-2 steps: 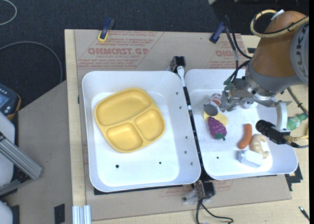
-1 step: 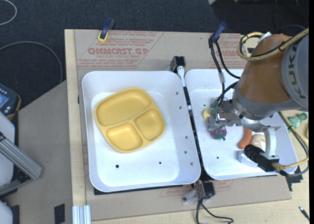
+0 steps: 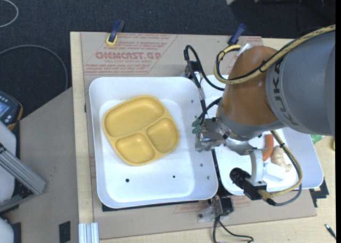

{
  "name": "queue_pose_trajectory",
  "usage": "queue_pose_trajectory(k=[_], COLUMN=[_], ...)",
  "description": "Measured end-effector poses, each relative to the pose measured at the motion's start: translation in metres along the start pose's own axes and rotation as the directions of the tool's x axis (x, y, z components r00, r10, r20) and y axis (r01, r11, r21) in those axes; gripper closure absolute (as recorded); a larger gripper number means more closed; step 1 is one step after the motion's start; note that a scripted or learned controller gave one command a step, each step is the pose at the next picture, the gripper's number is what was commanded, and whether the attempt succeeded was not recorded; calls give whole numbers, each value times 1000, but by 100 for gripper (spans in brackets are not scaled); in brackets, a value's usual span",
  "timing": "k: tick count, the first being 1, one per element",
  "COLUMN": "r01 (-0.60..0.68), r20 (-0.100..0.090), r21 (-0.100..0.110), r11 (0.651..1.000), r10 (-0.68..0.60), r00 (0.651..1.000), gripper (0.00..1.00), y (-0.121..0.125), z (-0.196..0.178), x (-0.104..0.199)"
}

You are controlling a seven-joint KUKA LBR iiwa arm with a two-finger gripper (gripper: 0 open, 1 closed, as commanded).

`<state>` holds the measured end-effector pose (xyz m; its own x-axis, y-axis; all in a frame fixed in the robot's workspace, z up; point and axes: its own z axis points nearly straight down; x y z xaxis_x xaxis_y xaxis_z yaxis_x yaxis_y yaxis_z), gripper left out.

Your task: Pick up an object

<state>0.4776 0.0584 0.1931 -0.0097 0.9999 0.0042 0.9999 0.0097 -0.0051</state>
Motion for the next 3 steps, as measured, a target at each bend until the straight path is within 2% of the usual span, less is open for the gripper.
queue_pose_trajectory(k=[1, 2, 3], r01=[-1, -6, -12], r20=[0, 4, 3], r21=[-13, -9, 1], r11=[1000, 1000, 1000], r10=[1, 6, 12], r00=[1000, 1000, 1000], gripper=[100, 100, 100], y=[3, 77, -2], z=[-75, -54, -84], x=[57, 88, 64])
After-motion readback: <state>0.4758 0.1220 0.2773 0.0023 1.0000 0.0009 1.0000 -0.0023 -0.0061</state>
